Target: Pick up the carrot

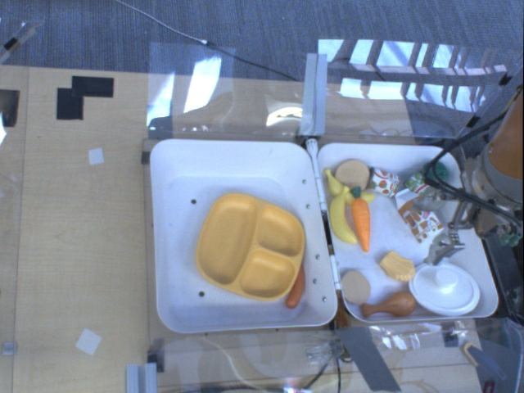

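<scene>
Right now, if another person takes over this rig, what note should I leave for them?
Gripper: over the right side of the right bin, just above the white bowl. I see nothing between its fingers; whether they are open or shut is unclear.
Carrot: lies in the right bin's left part, green top toward the far wall, resting against the banana.
Nearby: a round bun above it, a yellow piece below and to its right.
Left bin: holds the yellow divided tray and a sausage.
Done: nothing; the carrot is not picked.
Left: move the gripper left to the carrot, grasp, lift.
</scene>
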Robot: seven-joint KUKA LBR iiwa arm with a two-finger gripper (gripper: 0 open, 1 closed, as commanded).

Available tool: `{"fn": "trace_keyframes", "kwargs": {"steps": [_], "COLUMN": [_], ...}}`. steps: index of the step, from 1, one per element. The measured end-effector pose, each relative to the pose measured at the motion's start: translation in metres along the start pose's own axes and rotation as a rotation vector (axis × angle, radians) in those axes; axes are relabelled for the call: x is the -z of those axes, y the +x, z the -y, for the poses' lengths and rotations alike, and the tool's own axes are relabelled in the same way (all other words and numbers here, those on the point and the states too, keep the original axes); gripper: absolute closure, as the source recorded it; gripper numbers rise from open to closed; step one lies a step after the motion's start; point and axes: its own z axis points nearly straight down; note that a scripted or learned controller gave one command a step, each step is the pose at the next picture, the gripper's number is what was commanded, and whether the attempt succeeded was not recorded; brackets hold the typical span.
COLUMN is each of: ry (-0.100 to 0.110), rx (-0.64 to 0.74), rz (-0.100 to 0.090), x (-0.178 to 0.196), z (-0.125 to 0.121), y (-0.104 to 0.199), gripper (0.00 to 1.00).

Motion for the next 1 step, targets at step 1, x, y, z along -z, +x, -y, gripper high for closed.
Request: {"fn": "trace_keyframes", "kwargs": {"steps": [1], "ry": [-0.003], "rx": [-0.207], "rz": [-0.007], "x": [-0.1051], "z": [-0.0503], "y": [-0.0076], "gripper": [0.00]}}
